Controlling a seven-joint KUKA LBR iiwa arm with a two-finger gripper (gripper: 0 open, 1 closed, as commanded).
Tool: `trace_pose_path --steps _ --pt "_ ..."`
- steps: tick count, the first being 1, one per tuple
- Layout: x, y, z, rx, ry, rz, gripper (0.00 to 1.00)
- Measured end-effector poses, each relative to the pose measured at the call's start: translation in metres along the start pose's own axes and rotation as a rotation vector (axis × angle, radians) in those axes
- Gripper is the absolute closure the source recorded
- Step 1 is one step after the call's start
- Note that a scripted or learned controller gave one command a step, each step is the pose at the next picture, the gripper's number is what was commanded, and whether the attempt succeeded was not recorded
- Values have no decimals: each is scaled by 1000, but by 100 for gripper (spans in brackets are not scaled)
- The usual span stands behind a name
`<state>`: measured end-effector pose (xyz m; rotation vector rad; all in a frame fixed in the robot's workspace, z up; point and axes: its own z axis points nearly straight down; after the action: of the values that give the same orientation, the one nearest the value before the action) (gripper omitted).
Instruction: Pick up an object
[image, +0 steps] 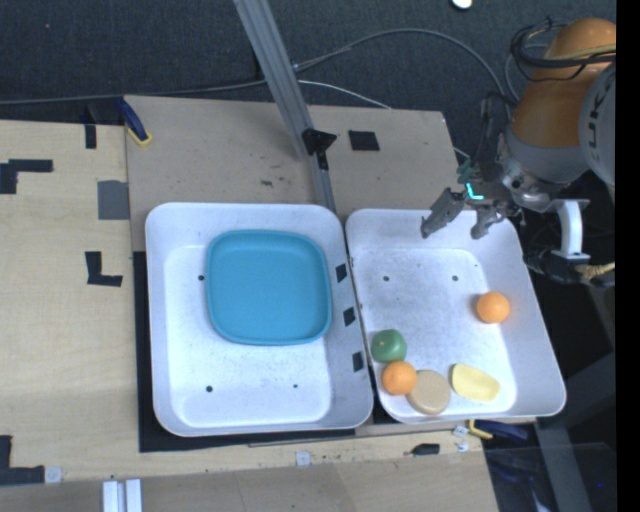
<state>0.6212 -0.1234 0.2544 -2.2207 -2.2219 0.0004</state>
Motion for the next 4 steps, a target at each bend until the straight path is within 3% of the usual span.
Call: trace_pose_path --steps 1,4 --pt "0 0 0 0 0 0 0" --pt "-3 9 148 5 0 0 0"
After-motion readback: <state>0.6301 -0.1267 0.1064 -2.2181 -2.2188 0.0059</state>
